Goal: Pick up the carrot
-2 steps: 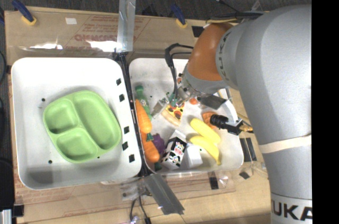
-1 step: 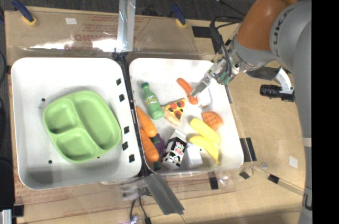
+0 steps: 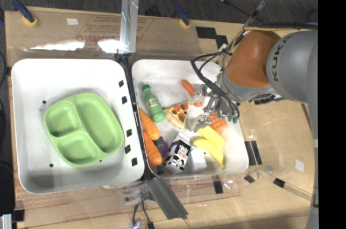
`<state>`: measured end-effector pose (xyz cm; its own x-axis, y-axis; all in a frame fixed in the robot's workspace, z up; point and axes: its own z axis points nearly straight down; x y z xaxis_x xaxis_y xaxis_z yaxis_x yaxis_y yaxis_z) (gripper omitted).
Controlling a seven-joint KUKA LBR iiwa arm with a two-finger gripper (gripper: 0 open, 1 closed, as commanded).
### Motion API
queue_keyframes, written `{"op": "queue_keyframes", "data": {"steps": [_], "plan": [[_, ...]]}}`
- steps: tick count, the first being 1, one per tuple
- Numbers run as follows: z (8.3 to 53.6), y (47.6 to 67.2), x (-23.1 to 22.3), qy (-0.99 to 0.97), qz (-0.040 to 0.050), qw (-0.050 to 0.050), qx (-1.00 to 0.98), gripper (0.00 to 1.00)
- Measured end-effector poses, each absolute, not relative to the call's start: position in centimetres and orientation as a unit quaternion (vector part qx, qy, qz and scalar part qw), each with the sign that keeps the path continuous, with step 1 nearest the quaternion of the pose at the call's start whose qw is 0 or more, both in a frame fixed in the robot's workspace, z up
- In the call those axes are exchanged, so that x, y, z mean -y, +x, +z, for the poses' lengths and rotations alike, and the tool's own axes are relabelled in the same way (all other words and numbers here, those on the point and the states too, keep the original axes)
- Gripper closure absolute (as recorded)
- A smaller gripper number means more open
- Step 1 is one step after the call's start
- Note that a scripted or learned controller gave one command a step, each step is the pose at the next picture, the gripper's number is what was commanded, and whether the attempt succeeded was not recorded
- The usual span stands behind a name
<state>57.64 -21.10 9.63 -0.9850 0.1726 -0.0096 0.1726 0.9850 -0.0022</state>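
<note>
A long orange carrot (image 3: 149, 122) lies along the left wall of the right bin (image 3: 162, 68). A second orange carrot-like piece (image 3: 154, 153) lies just below it, toward the front. My gripper (image 3: 206, 116) hangs low over the right half of the same bin, above the pizza slice (image 3: 178, 113) and a small ridged orange item (image 3: 218, 124). It is well to the right of the carrot and apart from it. Nothing visibly sits in the gripper.
The right bin also holds a green bottle (image 3: 153, 103), a small orange sausage (image 3: 187, 87), a banana (image 3: 211, 145), a purple item (image 3: 161, 142), a black-and-white carton (image 3: 180, 155) and a white block (image 3: 198, 160). A green divided plate (image 3: 84, 128) sits in the left bin (image 3: 32, 73).
</note>
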Motion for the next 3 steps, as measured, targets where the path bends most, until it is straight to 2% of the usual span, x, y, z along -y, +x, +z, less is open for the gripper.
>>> {"op": "queue_keyframes", "data": {"steps": [1,2,3], "plan": [[9.5,54.6,17.8,0.112,-0.0006,0.003,-0.994,0.0],[19.7,56.0,21.1,0.161,-0.0016,0.006,-0.987,0.0],[9.3,50.8,21.0,0.045,-0.0007,0.002,-0.999,0.0]]}}
